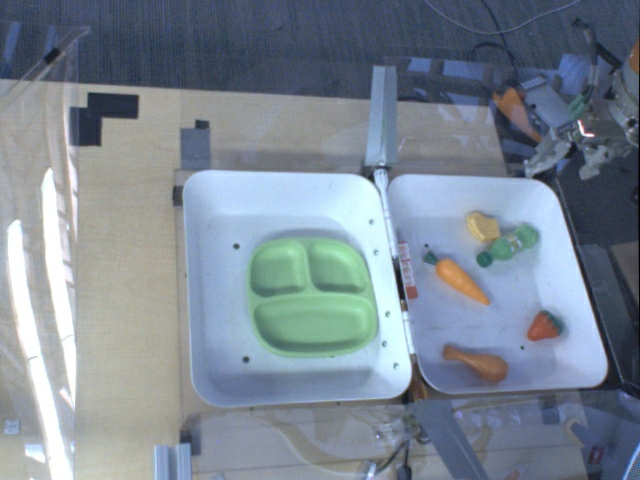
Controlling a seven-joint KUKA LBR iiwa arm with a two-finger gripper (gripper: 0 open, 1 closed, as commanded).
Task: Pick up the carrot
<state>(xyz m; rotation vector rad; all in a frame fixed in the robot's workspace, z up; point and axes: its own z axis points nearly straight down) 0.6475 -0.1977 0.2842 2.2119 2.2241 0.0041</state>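
The carrot (460, 279) is orange with a green top and lies flat in the right white bin (570, 268), left of the bin's middle, its green end pointing up-left. The gripper (562, 146) hangs at the upper right of the camera view, beyond the far right corner of that bin and well away from the carrot. Nothing shows in its grasp.
Sharing the right bin are a yellow piece (482, 227), a green bottle (507, 245), a red strawberry (543, 326) and a brown drumstick-shaped piece (476, 364). The left bin (210, 268) holds a green divided plate (312, 296). Cables and clutter (515, 108) sit behind the bins.
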